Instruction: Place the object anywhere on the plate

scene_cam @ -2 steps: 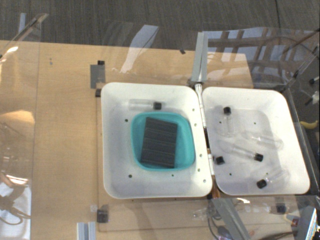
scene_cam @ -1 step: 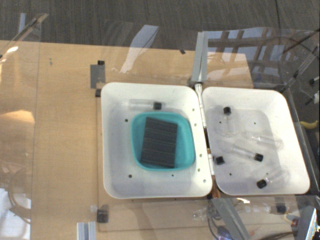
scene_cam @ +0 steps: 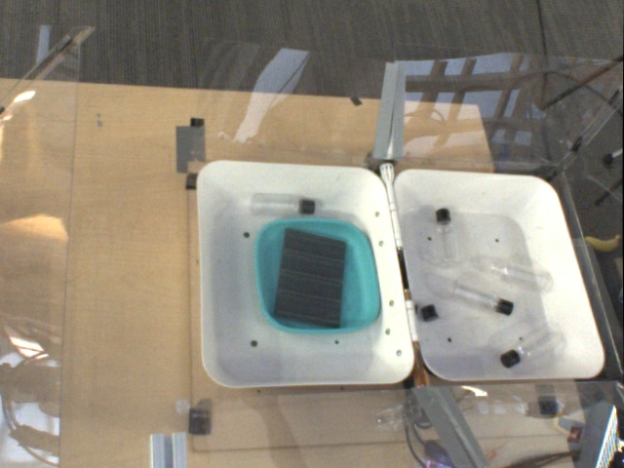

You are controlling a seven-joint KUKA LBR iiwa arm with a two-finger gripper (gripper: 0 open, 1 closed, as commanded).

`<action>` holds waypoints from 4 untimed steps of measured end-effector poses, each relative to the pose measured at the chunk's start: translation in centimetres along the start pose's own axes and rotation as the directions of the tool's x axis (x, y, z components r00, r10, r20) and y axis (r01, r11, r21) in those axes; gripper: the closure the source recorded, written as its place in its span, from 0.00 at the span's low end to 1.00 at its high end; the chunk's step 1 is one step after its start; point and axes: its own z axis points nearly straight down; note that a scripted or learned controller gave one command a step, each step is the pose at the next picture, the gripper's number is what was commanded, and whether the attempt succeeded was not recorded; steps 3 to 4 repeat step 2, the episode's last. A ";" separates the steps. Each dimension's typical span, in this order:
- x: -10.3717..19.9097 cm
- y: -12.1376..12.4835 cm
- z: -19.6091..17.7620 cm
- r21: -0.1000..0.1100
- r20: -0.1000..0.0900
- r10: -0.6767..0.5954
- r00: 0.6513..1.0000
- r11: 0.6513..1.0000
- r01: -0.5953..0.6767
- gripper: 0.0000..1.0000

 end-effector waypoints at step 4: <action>-0.2 0.3 0.0 -0.002 0.001 0.248 0.969 0.969 -0.248 0.00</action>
